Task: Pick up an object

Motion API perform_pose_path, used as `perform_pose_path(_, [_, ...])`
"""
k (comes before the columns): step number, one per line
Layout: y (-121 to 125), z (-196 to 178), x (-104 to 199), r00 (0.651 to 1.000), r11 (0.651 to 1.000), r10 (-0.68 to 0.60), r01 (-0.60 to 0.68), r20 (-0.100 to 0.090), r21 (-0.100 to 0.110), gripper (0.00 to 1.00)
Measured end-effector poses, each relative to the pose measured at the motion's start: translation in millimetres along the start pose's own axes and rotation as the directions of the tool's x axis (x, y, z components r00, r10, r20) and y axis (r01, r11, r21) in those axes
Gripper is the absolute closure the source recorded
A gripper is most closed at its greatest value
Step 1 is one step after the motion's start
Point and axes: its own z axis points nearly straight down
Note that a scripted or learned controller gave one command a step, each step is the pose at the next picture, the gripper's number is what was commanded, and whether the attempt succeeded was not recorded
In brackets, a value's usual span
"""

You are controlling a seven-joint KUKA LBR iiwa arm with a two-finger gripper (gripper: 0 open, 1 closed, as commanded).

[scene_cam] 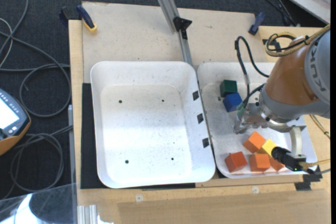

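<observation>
Hovering low in right bin (210, 128), gripper (244, 124) between blue block (231, 102) and orange blocks (255, 141); finger spread unclear. Green block (228, 86) behind blue one.

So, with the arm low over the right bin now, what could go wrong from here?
1. The orange blocks and a yellow block lie packed together near the bin's front rim, so the gripper may push them apart instead of catching one.
2. The blue block touches the green block; a try there could nudge both.
3. The black cable hangs near the wrist and might snag.
</observation>
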Motion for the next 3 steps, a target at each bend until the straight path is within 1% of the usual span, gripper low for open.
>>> perform_pose_path(1, [6,-63,0,1.000,1.000,-0.002,0.002,0.003,-0.007,1.00])
perform_pose_path(2, [8,-127,4,1.000,1.000,-0.003,0.003,0.003,-0.009,1.00])
perform_pose_path(3, [9,-151,5,1.000,1.000,-0.002,0.002,0.003,-0.005,1.00])
